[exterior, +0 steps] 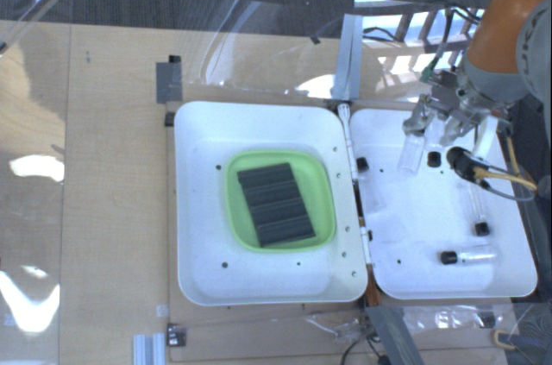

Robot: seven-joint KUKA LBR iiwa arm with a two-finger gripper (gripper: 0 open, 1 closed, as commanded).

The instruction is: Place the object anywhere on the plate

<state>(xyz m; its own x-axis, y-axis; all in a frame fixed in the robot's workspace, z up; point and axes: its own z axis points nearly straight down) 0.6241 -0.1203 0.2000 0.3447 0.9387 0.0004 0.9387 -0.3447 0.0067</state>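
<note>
Already, a dark grey ribbed rectangular block (pixel 275 204) is seen lying flat on the lime-green square plate with rounded corners (pixel 236 182), which rests in the left shallow white bin (pixel 198 147). Judged from this, the placing appears done, and what is left would be little more than the arm's withdrawal.

The two-finger gripper (pixel 429 135) is seen over the upper part of the right shallow white bin (pixel 517 268), well apart from the plate. Nothing dark is held there; whether the clear, glassy fingers (pixel 412 154) are spread or closed cannot be told, since they blur against the white floor.

The block's top is grooved in parallel bands and looks matt, perhaps rubber or foam. The plate is glossy plastic with a raised rim. A clear tube with a black cap (pixel 466 255) and a small dark piece (pixel 481 228) lie in the right bin, both smooth and small.
</note>
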